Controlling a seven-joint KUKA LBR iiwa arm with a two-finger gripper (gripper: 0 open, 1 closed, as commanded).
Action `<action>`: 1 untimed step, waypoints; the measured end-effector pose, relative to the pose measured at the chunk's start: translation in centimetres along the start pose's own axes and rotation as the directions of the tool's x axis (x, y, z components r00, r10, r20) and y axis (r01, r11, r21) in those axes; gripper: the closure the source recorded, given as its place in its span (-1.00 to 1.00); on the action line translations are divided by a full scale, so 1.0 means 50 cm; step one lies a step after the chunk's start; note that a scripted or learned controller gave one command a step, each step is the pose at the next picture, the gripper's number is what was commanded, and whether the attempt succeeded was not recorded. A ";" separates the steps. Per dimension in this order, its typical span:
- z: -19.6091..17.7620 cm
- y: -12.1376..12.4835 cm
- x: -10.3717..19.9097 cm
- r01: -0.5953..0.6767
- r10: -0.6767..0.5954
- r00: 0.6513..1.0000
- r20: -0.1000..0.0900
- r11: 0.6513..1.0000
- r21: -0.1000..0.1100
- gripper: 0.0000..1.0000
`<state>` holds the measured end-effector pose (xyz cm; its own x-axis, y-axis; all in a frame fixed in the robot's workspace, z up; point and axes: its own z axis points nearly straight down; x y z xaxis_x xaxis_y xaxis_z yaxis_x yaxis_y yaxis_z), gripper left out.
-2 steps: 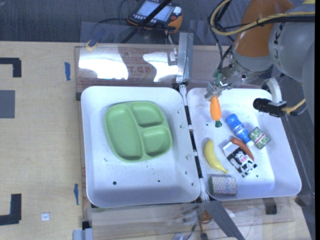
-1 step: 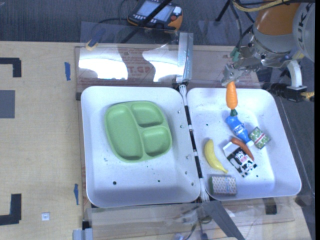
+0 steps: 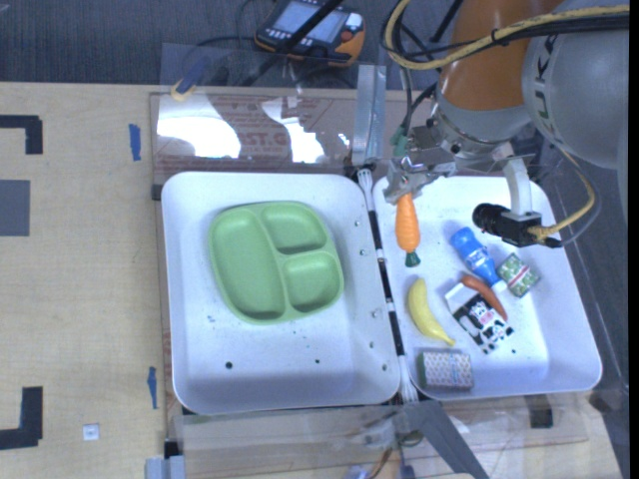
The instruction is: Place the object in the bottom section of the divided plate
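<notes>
Gripper (image 3: 407, 183) at far edge of right bin (image 3: 569, 357), arm (image 3: 519, 58) reaching down from upper right; fingers closed on top end of carrot (image 3: 406, 228). Carrot hangs upright, long axis vertical, green tip pointing down near bin floor. Banana (image 3: 427, 312) just below. Green divided plate (image 3: 277, 259) in left bin (image 3: 190, 347), well apart

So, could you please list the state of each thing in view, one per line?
divided plate: flat in the left bin, nothing in its sections.
carrot: hanging upright at the gripper, over the right bin.
banana: lying in the right bin.
blue bottle: lying on its side.
green packet: lying beside the bottle.
</notes>
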<state>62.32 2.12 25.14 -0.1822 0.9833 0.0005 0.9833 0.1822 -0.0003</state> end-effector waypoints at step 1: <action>0.208 -0.013 0.158 0.149 -0.149 0.989 0.000 0.989 0.000 1.00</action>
<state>60.22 9.78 14.76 -0.3263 0.9453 0.0009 0.9453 0.3263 -0.0001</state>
